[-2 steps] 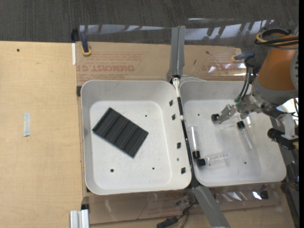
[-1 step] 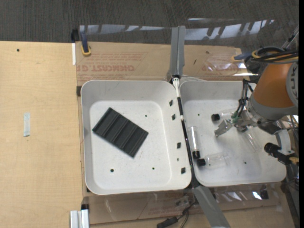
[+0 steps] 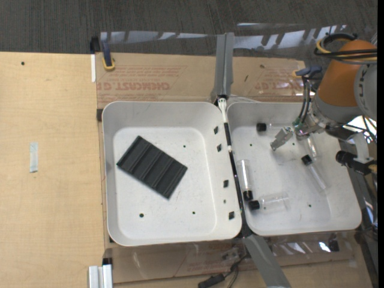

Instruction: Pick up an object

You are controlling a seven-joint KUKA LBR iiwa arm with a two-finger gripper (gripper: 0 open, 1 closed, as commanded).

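Approach step, nothing grasped. Grey two-finger gripper (image 3: 292,135) hangs over right white bin (image 3: 336,221), near far edge, jaws spread wide. Clear plastic tubes with black caps (image 3: 245,182) along bin's left wall. Black ribbed rectangular panel (image 3: 152,166) in left white bin (image 3: 114,221). Next: descend onto one tube, close.

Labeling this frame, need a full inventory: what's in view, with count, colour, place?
left bin: 1, white, left of centre
right bin: 1, white, beside the left bin
ribbed panel: 1, black, flat in the left bin, lying at a slant
clear tubes: about 4, transparent with black caps, scattered in the right bin; exact count hard to tell
cardboard sheet: 1, brown with red print, behind the bins
bench top: 1, tan, left side
arm: 1, grey with orange band, upper right
gripper: 1, metal, low over the right bin's back part
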